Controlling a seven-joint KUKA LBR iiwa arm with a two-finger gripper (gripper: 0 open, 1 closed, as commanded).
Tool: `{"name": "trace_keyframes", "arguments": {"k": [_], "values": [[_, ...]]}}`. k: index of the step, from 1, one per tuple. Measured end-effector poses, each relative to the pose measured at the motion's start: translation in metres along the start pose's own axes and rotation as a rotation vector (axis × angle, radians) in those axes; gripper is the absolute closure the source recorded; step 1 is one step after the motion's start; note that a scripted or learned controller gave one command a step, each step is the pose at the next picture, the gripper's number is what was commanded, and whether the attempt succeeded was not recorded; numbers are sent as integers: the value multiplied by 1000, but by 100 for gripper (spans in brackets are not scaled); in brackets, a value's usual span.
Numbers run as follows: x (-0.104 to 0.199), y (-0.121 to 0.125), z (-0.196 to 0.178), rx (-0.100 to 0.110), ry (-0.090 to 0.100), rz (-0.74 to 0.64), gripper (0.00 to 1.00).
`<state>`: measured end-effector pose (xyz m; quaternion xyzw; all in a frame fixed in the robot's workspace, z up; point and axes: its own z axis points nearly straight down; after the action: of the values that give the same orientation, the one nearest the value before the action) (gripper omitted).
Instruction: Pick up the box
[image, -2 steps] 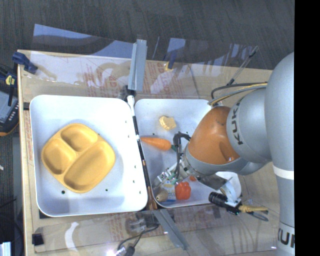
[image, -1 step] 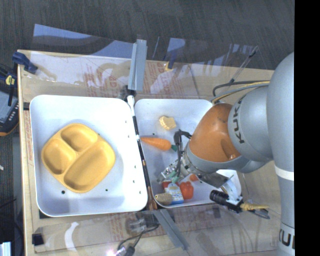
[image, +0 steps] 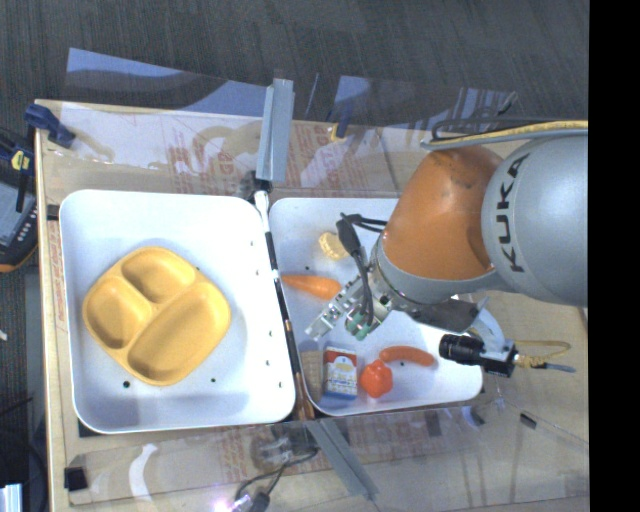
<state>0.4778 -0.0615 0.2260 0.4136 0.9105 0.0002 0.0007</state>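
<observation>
Box (image: 341, 375), small, rectangular, printed, beside round red tomato (image: 376, 380).

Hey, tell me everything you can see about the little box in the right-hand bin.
The box is small and rectangular, like printed carton: a red upper part, a pale panel with an orange picture, and a blue lower edge. It lies flat near the front rim of the right bin, in its front left corner. A red tomato-like toy sits right beside it, perhaps touching. The gripper hangs just above it in the view, apart from it; nothing grips the box.
</observation>
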Motion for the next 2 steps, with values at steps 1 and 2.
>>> {"name": "trace_keyframes", "arguments": {"k": [1,2], "values": [[0,0,0,1,0,0,0],[-34,-20,78,-18,-25,80,0]]}}
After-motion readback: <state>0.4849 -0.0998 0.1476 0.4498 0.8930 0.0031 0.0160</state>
